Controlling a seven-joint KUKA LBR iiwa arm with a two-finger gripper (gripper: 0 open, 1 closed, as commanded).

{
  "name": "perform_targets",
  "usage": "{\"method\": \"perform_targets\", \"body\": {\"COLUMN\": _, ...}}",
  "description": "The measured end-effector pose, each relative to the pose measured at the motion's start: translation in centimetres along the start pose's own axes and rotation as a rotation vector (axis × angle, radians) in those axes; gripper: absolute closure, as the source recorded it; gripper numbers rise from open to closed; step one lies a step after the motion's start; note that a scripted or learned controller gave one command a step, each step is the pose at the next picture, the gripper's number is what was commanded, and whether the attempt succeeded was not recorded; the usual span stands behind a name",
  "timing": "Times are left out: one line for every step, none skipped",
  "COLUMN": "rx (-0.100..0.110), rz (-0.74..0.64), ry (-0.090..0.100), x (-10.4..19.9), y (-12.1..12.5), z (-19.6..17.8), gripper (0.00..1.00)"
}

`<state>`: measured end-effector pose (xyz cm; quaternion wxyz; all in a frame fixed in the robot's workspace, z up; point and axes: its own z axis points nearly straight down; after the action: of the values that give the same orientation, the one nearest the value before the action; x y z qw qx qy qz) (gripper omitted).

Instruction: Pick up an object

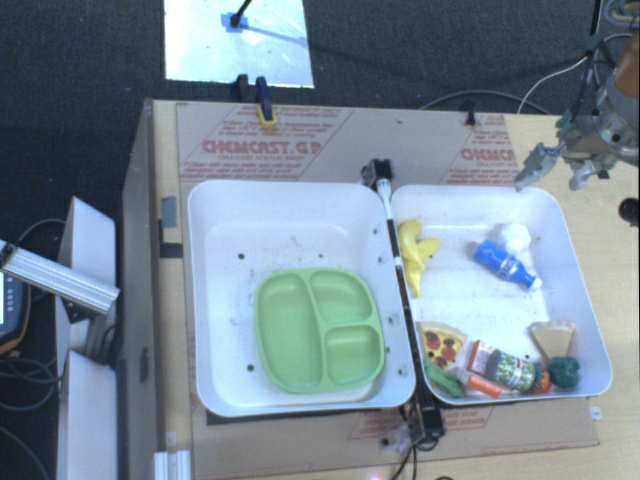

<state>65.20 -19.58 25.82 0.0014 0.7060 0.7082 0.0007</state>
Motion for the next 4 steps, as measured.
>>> {"method": "perform_targets", "body": {"rx": 0.004, "rz": -0.002, "ry": 0.002, "x": 3.2, "y": -2.5, "z": 9.0, "gripper": 0.0}}
{"method": "perform_targets", "body": {"rx": 0.003, "rz": -0.001, "ry": 0.002, "x": 3.5, "y": -2.1, "z": 17.5, "gripper": 0.0}}
{"method": "perform_targets", "body": {"rx": 0.002, "rz": 0.002, "ry": 0.001, "x": 4.2, "y": -5.6, "z": 17.4, "gripper": 0.0}}
{"method": "perform_targets", "body": {"rx": -0.002, "rz": 0.001, "ry": 0.0, "x": 4.2, "y": -5.5, "z": 16.2, "gripper": 1.0}}
